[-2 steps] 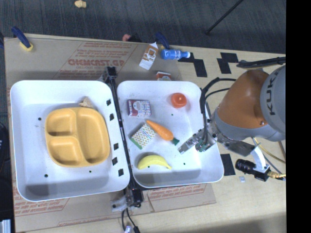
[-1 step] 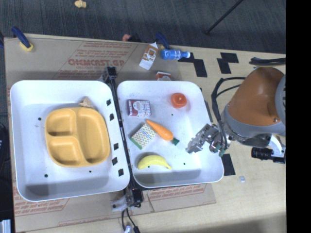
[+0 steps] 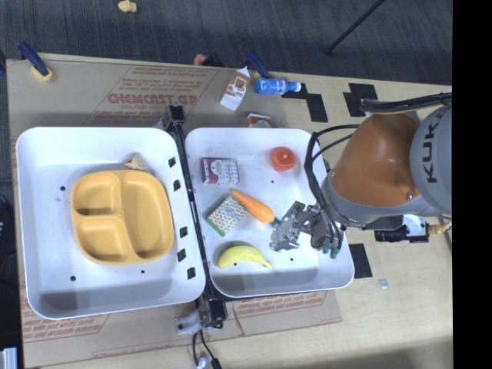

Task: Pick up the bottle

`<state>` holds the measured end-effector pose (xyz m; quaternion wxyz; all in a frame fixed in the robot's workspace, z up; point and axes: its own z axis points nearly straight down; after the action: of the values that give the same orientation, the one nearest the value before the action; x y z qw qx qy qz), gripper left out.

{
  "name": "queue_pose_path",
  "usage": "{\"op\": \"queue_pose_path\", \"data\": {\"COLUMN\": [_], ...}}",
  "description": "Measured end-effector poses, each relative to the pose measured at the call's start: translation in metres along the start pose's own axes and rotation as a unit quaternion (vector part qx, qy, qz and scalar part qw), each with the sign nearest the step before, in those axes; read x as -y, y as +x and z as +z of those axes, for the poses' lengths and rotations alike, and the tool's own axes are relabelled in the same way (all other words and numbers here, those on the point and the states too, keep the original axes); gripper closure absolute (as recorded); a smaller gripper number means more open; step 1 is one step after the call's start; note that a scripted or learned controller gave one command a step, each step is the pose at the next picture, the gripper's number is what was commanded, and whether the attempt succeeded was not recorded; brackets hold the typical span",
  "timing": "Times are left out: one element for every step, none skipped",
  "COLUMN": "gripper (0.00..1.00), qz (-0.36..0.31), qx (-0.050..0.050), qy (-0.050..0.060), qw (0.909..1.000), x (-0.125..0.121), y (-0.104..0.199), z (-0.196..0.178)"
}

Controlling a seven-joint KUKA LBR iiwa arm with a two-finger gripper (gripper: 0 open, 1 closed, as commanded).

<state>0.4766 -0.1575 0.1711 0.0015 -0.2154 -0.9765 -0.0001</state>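
— Yellow divided plate (image 3: 121,215) in the left bin (image 3: 31,206), toward the table's left edge. Relevant to the job?
— Not at all. Moving right: right bin (image 3: 330,271), holding a small carton (image 3: 220,171), patterned block (image 3: 225,216), carrot (image 3: 254,205), banana (image 3: 242,257) and a red ball (image 3: 282,157).
— And the bottle?
— Probably the blue bottle (image 3: 270,87), lying on its side on the bare table (image 3: 400,314), outside both bins, just past the right bin's far edge.
— End effector (image 3: 296,227)?
— Low inside the right bin, near its right edge, beside the carrot and well apart from the bottle. Open or closed: cannot tell.
— Advice?
— Rise clear of the bin wall first. Travel toward the far edge. Line up across the bottle's narrow width, then descend at mid-body to prevent rolling.
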Motion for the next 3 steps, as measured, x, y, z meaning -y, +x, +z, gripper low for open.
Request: {"op": "queue_pose_path", "data": {"gripper": [1.00,1.00,1.00], "qz": [-0.028,-0.266,-0.252], "qx": [0.002,0.000,0.002], "qy": [0.000,0.000,0.001], "qw": [0.9996,0.9640,0.9678], "x": [0.049,-0.013,0.025], "y": [-0.023,0.006,-0.019], "z": [-0.034,0.003,-0.060]}}
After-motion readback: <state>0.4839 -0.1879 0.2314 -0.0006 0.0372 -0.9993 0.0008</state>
